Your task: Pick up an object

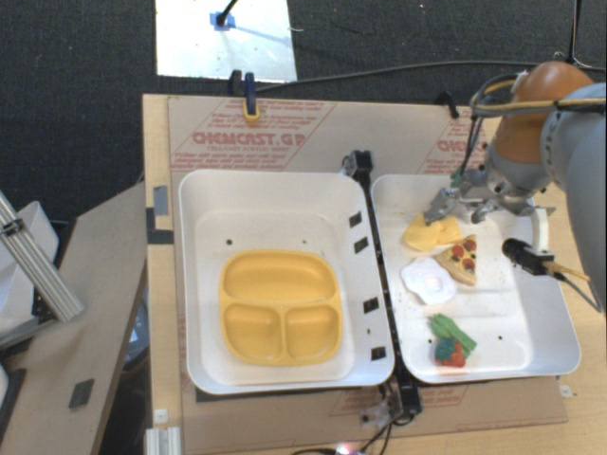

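I see yellow plastic divided tray (281, 306) in left white bin (204, 254); toy food pieces in right white bin (550, 335), gripper (457, 204) above them.

The grey, rounded metal arm (575, 140) has a smooth, matte casing with a broad, glossy orange band (537, 112) wrapped around it above the wrist. Below the band the casing narrows to a paler grey collar. Thin dark cables loop out beside the orange band and run down toward the wrist. The small metal two-finger pincer (444, 210) is silver-grey, with angular, bracket-like parts and darker joints.
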Action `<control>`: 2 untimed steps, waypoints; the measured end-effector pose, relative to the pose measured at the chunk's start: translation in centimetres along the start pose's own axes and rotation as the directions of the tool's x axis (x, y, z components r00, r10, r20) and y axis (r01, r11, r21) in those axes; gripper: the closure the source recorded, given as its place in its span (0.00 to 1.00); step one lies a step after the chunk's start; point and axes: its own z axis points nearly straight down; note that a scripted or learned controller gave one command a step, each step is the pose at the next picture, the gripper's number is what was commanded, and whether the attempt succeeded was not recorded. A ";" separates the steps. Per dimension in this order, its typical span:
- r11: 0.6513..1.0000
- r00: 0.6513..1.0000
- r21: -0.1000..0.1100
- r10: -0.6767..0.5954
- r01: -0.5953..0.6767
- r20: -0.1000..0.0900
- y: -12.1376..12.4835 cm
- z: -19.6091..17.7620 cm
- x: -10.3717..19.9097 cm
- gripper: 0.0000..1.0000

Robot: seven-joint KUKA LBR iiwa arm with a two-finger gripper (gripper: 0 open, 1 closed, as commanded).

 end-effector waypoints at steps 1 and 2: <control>1.000 1.000 -0.009 -0.002 0.002 0.003 0.2 -1.5 0.0 1.00; 1.000 1.000 -0.012 -0.001 0.001 0.003 0.4 -8.0 0.4 1.00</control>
